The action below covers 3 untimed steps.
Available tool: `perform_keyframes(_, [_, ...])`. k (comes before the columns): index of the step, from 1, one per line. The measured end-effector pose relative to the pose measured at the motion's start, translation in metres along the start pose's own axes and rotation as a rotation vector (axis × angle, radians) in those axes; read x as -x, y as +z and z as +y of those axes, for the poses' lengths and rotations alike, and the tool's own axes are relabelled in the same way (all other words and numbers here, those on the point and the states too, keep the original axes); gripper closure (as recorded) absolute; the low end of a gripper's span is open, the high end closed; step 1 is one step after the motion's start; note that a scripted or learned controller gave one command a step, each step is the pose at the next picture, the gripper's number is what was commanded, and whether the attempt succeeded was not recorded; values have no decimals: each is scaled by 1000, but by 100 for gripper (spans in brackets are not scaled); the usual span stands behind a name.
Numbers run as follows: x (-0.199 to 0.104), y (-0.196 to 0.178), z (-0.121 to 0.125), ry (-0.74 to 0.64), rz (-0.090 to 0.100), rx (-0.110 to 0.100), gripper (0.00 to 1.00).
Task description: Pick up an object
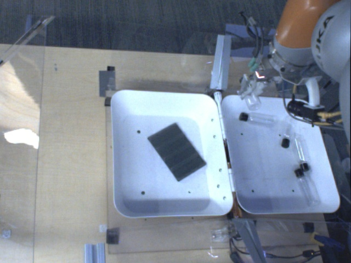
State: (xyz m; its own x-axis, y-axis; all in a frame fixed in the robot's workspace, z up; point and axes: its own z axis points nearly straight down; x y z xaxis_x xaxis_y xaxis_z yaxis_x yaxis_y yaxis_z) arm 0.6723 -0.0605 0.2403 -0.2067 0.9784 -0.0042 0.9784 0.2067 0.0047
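Looking down across the bench (66, 163), I take things from the left, well away from the arm's fingers. Farthest from them is the left bin (123, 147), a shallow white tray with rounded corners, and on its floor lies a dark grey rectangular pad (176, 151), flat and turned at an angle to the bin walls. Nothing touches it, and it sits well apart from the gripper. A grey metal bracket (221, 62) stands at the far end of the seam between the two bins, just to the left of the fingers. The right bin (258, 199) butts against the left one, and on its floor are several clear plastic tube-like pieces with small black ends: one (253, 117) lies just below the fingers near the bin's far left corner, a small black piece (285, 142) sits further toward the near side, and a longer clear piece (303, 169) runs down toward the near right corner. The gripper (251, 86) hangs over the far left corner of the right bin, beneath the grey arm with its orange band (300, 15). Its pale, see-through fingers blur into the bin rim behind them, so I cannot tell how far apart they stand or whether anything is between them.
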Motion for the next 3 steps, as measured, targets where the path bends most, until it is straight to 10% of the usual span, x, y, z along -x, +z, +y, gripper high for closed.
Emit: perform_keyframes(3, [-3, -22, 6, -20, -6, 1, 100])
